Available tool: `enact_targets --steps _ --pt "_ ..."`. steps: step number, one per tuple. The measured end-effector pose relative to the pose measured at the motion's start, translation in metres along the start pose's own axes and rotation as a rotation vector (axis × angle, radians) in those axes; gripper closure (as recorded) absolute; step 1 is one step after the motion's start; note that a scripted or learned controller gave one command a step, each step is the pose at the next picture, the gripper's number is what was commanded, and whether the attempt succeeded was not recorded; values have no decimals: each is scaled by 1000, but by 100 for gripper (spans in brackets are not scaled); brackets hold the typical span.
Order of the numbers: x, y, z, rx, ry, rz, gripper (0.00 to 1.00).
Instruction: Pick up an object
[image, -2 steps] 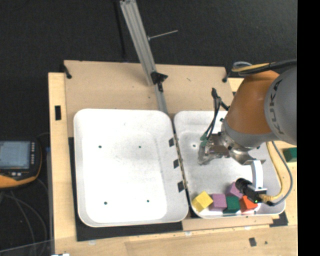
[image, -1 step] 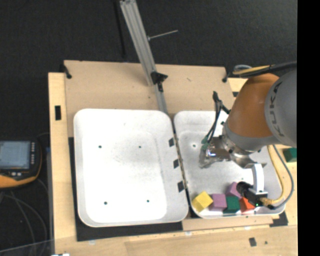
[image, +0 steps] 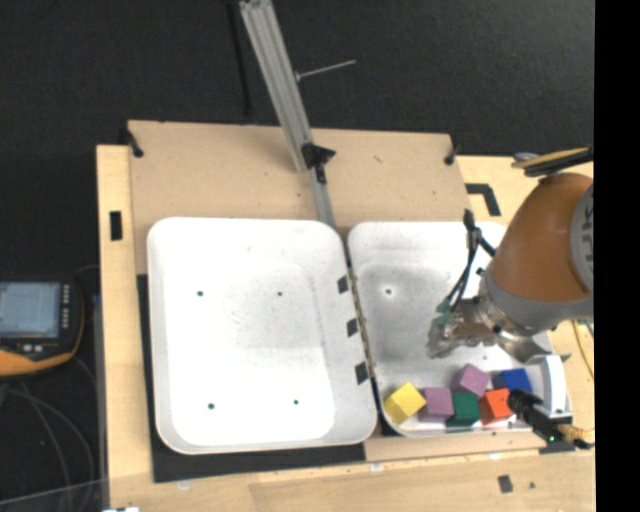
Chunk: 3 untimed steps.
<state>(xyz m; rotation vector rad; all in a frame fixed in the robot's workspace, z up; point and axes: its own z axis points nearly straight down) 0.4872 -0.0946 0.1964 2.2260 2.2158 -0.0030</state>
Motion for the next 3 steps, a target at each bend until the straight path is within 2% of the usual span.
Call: enact_targets --steps 1,2,3 --pt "85 4 0 -1 6 -15 100" --pt "43 6 -37 -7 0 -2 100" --pt "128 28 2 3 4 -13 100"
